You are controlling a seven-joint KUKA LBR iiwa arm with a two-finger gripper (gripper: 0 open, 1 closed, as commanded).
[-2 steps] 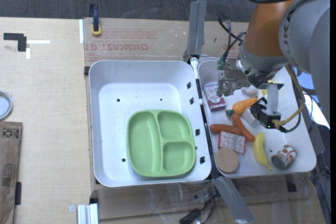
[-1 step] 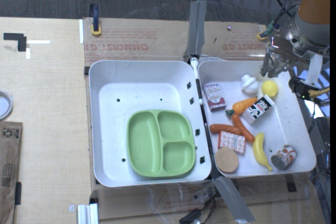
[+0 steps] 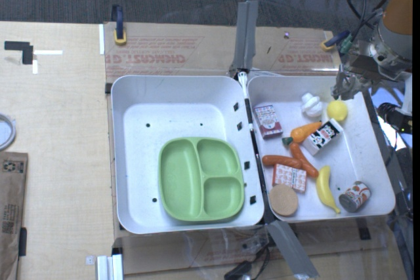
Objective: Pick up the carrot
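- The carrot (image 3: 306, 132) lies in the right bin (image 3: 379, 160), its tip against the milk carton (image 3: 323, 137), just below the lemon (image 3: 337, 110).
- The tool (image 3: 344, 87) hovers over that bin's top right corner, near the lemon; whether it is spread or pressed together, I cannot tell.
- A green plate (image 3: 201, 178) sits in the left bin (image 3: 131, 141).

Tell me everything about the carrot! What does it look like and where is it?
The carrot is small, orange and smooth, like a plastic toy, with a dark green stub at its left end. It lies on its side in the right bin, slanting up to the right. Its thick end is beside the milk carton and seems to touch it. A sausage lies just below. The gripper hangs above the bin's far edge, not holding the carrot.
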